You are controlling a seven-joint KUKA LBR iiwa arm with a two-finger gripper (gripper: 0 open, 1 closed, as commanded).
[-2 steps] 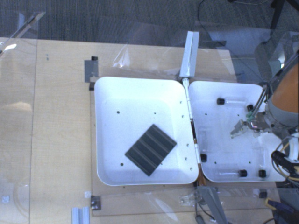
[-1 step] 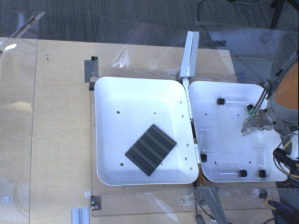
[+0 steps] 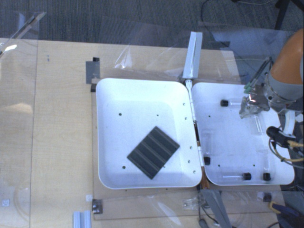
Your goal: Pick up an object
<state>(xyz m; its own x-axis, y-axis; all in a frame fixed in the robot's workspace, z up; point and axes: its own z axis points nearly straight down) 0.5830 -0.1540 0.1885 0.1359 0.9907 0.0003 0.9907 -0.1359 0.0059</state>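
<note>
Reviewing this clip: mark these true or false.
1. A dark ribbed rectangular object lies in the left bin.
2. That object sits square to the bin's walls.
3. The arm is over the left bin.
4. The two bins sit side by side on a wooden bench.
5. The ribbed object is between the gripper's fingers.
1. True: the dark ribbed object lies in the left bin.
2. False: it lies turned diagonally to the walls.
3. False: the arm is over the right bin, at its far right side.
4. True: both bins rest on the wooden bench, rims nearly meeting.
5. False: the object lies on the left bin's floor, far from the gripper.
</note>
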